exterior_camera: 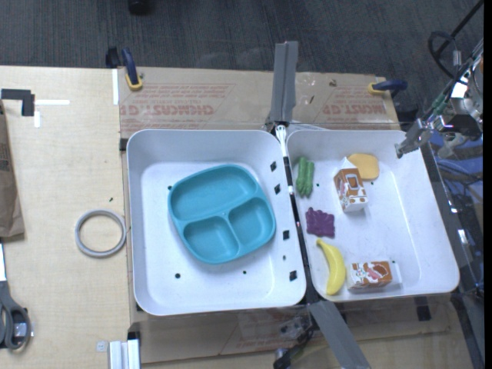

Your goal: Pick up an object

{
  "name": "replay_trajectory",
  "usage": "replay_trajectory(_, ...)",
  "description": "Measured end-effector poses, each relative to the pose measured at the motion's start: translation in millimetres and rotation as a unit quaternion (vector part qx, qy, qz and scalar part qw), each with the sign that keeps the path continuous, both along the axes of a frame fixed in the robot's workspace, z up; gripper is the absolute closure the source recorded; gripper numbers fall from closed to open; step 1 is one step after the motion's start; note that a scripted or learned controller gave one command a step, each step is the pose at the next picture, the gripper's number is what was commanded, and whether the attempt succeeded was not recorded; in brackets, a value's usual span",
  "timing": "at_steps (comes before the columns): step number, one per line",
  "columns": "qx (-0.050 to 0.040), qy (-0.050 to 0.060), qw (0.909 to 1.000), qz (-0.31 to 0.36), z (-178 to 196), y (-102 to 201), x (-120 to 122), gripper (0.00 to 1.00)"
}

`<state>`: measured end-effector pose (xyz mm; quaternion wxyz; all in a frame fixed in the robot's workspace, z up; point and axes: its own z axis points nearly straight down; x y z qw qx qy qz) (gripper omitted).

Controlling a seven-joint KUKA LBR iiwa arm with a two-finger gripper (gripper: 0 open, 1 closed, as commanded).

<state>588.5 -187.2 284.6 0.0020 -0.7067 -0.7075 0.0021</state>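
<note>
From the camera view above the bench, two shallow white bins sit side by side. The left bin (pixel 146 229) holds a blue divided tray (pixel 221 214), lying a little toward the bin's centre, with three compartments; its two smaller compartments face roughly four to six o'clock.

The right bin (pixel 430 229) carries the loose objects. At about eleven o'clock within it, just beside the divider, lies a green pepper-like vegetable (pixel 305 175), lengthwise from top to bottom. Toward twelve o'clock lies an orange-yellow rounded piece (pixel 365 165), touching the top of a small carton (pixel 350 190) printed white and brown. Nearer the bin's centre-left, at around nine o'clock, is a purple bunch of grapes (pixel 320 222). Below it, at about seven o'clock, lies a banana (pixel 333 266), curved and running downward. Just beside the banana's lower end, at six o'clock, a second boxed item (pixel 373 275) lies flat on its side.

The gripper (pixel 407 144) hangs at the two o'clock corner of the right bin, above its rim, well apart from every object. Whether its tips are spread or pressed together cannot be told at this size; nothing is visibly between them.

On the bench left of the bins, at nine o'clock, lies a grey ring (pixel 101 232).
</note>
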Motion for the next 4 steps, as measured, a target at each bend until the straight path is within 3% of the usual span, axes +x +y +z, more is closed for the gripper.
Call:
replay_trajectory(1, -0.0012, 0.001, 0.9785, -0.206, -86.2, 26.3, 46.2, 0.0)
replay_trajectory(2, -0.0012, -0.001, 0.9777, -0.21, -195.0, 35.3, 70.4, 0.0)
replay_trajectory(3, -0.0012, -0.001, 0.9938, -0.112, -41.4, 52.5, 71.0, 0.0)
replay_trajectory(4, -0.0012, 0.0, 0.9795, -0.201, -184.0, 65.5, 36.4, 0.0)
